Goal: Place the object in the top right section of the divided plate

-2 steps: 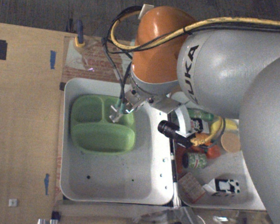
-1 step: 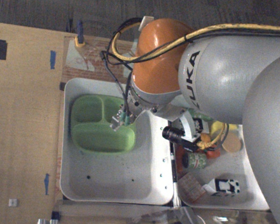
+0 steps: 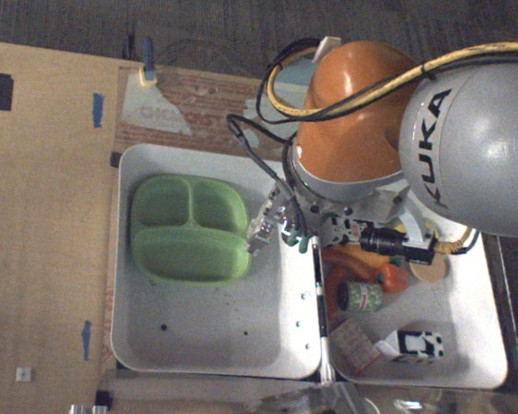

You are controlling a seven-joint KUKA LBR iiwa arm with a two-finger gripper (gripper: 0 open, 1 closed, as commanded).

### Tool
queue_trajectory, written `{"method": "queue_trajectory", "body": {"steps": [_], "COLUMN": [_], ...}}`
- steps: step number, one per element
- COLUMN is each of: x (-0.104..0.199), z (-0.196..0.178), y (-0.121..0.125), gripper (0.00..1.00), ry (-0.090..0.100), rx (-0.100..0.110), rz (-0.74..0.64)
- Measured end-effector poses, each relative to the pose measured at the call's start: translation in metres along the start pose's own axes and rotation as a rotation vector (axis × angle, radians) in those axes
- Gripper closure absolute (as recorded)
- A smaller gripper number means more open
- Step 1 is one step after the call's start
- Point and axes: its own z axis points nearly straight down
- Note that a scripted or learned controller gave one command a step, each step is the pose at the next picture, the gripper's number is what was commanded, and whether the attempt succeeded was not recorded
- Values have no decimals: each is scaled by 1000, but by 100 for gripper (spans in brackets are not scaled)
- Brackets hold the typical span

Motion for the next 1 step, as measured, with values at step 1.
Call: {"method": "queue_trajectory", "body": {"steps": [1], "x": [-35], "z": [11], "y": [43], "gripper": [100], "ry": [-3], "rx": [-2], "rz": [224]}}
